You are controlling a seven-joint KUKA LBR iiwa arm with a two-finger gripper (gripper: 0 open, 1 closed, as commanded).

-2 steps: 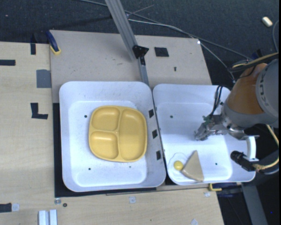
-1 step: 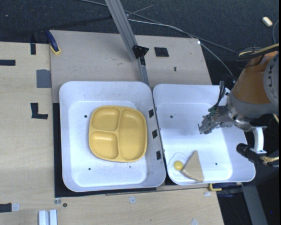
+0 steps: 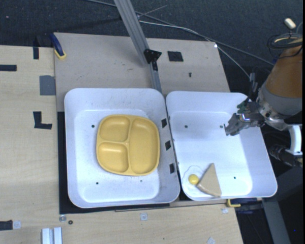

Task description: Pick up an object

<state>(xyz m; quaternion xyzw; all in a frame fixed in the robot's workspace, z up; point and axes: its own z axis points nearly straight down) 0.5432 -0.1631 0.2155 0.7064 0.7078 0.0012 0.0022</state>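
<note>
Camera view: tool (image 3: 233, 128) hovers above right bin (image 3: 254, 151).

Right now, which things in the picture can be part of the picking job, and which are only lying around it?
Part of the job:
- gripper, over the right bin
- small yellow ball in the right bin
- tan wedge beside the ball
- yellow divided plate in the left bin

Just lying about:
- metal bar across the bench
- black tape marks on the bench

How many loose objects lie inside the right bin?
2: a yellow ball near the front left corner, and a tan wedge touching it on its right. The arm covers part of the bin's right edge, so something could be hidden.
</note>
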